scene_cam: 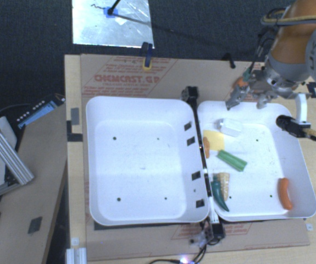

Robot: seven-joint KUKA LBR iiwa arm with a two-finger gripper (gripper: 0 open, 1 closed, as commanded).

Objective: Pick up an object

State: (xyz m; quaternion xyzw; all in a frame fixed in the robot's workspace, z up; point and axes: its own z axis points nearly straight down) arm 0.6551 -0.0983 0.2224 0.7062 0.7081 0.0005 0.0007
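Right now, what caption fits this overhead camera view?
Arm's pincer hovers above the right bin, which holds a green block, an orange sausage and other small items.

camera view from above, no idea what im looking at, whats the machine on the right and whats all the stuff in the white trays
This is one picture from a camera fixed above a bench, looking down at a slant. The grey and orange machine on the right is a robot arm. At its end is a two-finger gripper, its fingers spread apart, with nothing between them. It hangs over the back edge of the right bin.

The two shallow white trays are bins set side by side. The right one holds small things to pick up: a clear plastic piece, a yellow block, a green cylinder, a teal pepper-shaped toy, an orange sausage-shaped toy. The left bin sits next to it.
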